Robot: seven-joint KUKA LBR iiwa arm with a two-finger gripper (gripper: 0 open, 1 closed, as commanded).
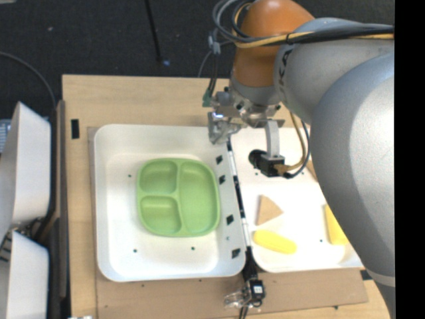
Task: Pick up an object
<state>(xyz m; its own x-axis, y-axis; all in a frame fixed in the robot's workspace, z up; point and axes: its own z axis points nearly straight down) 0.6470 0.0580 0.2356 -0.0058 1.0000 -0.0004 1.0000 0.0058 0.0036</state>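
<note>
Smooth, matt green plastic on the divided tray [178, 197]; glossy white plastic for both bins [113, 178]. Pale, matt wood across the bench [133, 98]. Smooth grey and orange sheen on the arm [345, 111].

Setting: robotics lab
Evidence: grey arm [345, 78] over two white bins [106, 178] on a wooden bench [133, 85], loose cables [149, 18]

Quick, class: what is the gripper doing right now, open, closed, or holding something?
Gripper: it cannot be told whether it is open or closed. It sits above the back edge of the bins, and nothing is seen in its grasp.
</note>
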